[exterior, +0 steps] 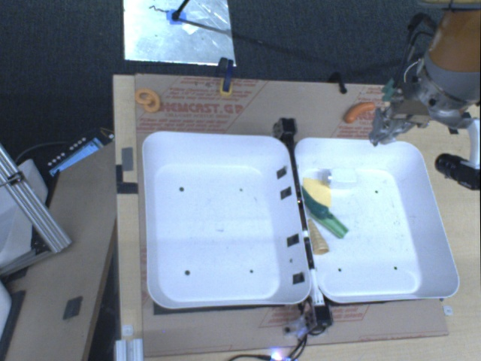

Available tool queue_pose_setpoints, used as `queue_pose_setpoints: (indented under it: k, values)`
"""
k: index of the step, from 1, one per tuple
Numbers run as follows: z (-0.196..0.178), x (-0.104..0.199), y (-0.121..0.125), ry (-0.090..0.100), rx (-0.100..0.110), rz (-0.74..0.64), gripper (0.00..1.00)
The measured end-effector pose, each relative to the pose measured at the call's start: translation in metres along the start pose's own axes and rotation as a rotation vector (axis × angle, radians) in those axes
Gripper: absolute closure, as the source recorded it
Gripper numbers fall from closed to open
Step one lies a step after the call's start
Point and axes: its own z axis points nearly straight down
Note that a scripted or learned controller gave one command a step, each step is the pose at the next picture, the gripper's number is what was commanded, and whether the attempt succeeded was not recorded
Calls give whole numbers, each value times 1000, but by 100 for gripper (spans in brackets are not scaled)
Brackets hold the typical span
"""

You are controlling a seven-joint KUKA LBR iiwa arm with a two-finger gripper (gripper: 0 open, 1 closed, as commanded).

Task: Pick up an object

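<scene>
The right bin (421, 224) holds a small cluster near its left wall: a yellow piece (318, 194), a green brush-like object (328, 219) lying across it, a tan piece (319, 241) below, and a clear whitish item (338, 177) above. My gripper (381, 131) hangs over the back edge of the right bin, up and to the right of the cluster, with nothing visible between its fingers. The arm with its orange band (451, 40) comes in from the upper right.
The left bin (218, 216) stands beside the right one, with black clips (289, 194) along the shared wall. An orange object (359, 112) lies on the cardboard behind the right bin, and an orange ring (148, 99) at the back left. A foil sheet (179, 19) lies further back.
</scene>
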Motion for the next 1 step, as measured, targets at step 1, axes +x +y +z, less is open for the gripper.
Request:
queue_pose_setpoints:
  k: [1]
  values:
    - [-57, 47, -11, 1, 4, 1, 100]
